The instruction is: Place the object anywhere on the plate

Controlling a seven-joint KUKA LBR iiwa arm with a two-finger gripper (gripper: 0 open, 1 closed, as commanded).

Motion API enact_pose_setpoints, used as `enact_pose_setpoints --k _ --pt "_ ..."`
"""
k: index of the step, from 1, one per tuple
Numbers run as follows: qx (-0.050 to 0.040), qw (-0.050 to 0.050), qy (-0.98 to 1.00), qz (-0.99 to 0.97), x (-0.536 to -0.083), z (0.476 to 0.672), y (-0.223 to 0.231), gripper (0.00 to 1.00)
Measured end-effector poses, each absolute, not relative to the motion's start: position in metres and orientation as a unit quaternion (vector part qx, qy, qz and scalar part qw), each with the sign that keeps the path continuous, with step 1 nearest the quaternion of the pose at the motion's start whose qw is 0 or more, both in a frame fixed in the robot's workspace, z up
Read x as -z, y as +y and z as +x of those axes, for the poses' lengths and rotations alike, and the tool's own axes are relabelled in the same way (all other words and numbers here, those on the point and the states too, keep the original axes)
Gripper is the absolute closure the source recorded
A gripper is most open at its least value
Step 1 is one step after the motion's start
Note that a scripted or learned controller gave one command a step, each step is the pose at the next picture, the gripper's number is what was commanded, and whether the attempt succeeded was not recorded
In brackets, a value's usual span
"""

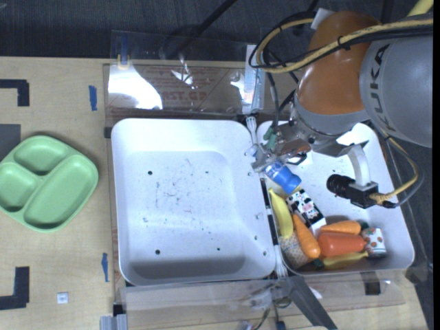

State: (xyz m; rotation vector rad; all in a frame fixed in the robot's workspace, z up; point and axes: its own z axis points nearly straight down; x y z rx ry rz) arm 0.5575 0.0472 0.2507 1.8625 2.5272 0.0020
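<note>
The big grey arm (385, 67) with its orange band (337, 60) reaches in from the right. Its end effector (275, 150) hangs low over the top left corner of the right bin (399, 232), close to the wall between the two bins. I cannot tell how it is set, because the metal parts there are small and blurry.

Just under the end effector lies a blue thing (284, 177), like a little bottle or tube. It sits tilted in the right bin, and its top end looks to be touching the end effector or very near it. I cannot tell if it is being held.

More toys lie in the right bin below it. A yellow banana (279, 213) lies along the left wall. Beside it is a black and white toy (306, 208), then an orange carrot (306, 238). A red and orange thing (342, 240) lies across the bottom of the bin, with a small white and red block (374, 242) at its right end.

The left bin (185, 198) is white with small dark marks on its floor.

The green plate (47, 183) has three parts. It sits on the bench (55, 253) far to the left, well apart from both bins and from the blue thing
</note>
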Motion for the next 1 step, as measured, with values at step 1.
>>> enact_pose_setpoints --k 1 --pt "-0.0006 0.001 0.805 0.593 -0.2508 0.5575 0.0472 0.0"
